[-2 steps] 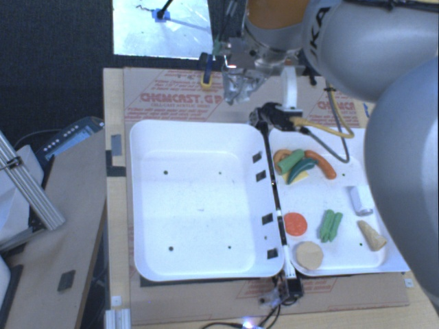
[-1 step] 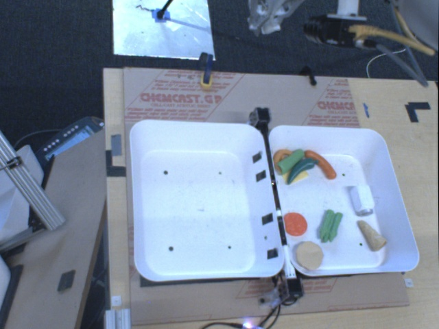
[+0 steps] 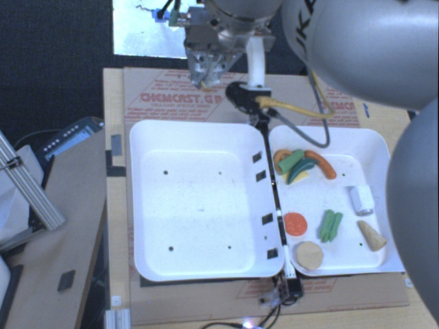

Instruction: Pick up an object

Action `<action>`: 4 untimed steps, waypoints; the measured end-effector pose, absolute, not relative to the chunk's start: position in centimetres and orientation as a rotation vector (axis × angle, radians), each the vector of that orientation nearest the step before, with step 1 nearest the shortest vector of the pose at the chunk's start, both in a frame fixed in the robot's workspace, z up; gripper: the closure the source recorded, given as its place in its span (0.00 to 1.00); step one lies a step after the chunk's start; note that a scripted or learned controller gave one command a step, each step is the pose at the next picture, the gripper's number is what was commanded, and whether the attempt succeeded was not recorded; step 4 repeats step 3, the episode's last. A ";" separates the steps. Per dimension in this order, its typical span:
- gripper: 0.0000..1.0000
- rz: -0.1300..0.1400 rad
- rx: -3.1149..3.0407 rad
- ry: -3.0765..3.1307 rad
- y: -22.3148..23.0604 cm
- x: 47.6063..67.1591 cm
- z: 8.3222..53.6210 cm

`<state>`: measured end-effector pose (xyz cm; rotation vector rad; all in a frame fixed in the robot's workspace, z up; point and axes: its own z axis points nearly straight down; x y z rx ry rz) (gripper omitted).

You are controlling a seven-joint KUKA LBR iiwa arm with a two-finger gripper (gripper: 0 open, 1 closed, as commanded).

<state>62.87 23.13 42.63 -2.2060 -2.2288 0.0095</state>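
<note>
The right bin holds several small toy foods: an orange sausage, a green pepper piece, a red tomato slice, a green bean bundle, a tan round biscuit, a cone-shaped piece and a white block. My gripper hangs high above the bench, beyond the far edge of the left bin. Its fingertips sit close together with nothing seen between them.
The big grey arm fills the upper right and hides part of the right bin's far side. A yellow cable and a black fitting hang over the divider between the bins. A cardboard sheet lies under both bins.
</note>
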 end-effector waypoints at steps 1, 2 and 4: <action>1.00 -0.003 -2.224 -2.222 21.1 67.0 42.4; 1.00 0.016 -2.211 -2.223 23.5 66.4 29.6; 1.00 -0.026 -2.220 -2.235 23.4 66.9 44.2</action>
